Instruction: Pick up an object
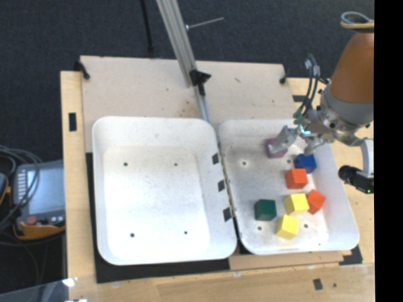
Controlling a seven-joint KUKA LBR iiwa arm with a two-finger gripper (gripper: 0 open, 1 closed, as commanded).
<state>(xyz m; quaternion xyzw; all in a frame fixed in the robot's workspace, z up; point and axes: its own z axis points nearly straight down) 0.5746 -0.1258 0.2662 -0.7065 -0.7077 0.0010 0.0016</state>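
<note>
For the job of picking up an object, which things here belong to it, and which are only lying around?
Belong to the job:
- gripper
- purple block
- blue block
- two orange blocks
- two yellow blocks
- green block
- right bin

Lying about:
- left bin
- metal rail
- handheld controller

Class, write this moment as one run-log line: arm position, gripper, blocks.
arm: over right white bin | gripper: fingers unclear, above blue block | purple block beside it | orange, yellow, green blocks lying loose
</note>
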